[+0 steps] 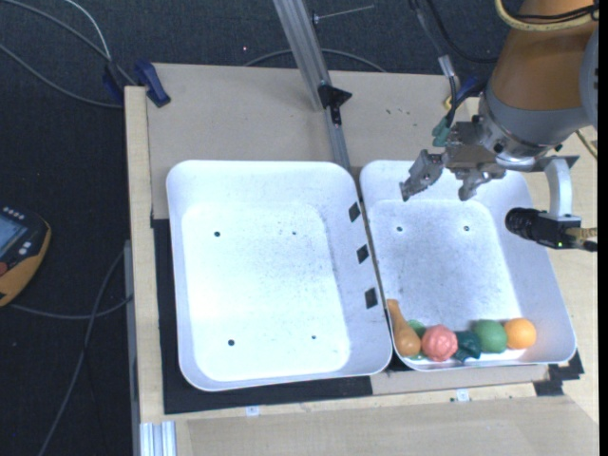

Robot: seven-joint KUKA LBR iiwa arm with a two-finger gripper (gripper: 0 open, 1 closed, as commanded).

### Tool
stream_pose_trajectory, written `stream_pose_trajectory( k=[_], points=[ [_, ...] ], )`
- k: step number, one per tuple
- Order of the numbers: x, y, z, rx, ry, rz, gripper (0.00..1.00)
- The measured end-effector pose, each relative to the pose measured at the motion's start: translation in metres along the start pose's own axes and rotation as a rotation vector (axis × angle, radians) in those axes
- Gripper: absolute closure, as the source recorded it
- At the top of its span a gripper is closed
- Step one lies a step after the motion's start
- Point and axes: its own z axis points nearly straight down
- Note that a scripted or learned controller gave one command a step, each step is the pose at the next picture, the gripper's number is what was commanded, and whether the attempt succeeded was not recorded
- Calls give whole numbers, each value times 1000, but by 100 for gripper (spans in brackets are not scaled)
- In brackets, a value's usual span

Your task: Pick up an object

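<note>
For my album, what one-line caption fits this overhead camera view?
Open gripper poised above the far end of the right bin, with colourful toys huddled along its near edge.

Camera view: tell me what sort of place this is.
Most likely a robotics lab bench set up for grasping trials. A grey-and-orange arm's gripper hangs open over the right bin, toy fruit lies along that bin's near edge, and loose cables trail across the dark floor.

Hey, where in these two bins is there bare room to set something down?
The left bin has bare floor from wall to wall. In the right bin, the floor is bare from the far wall, under the open claw, toward the near wall. It is crowded along that near wall, where the toys sit in a row.
</note>
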Motion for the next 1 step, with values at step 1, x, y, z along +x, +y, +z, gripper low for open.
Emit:
stream_pose_trajectory(
  k=[1],
  points=[
    [2, 4, 58, 12, 0, 34, 0]
  ],
)
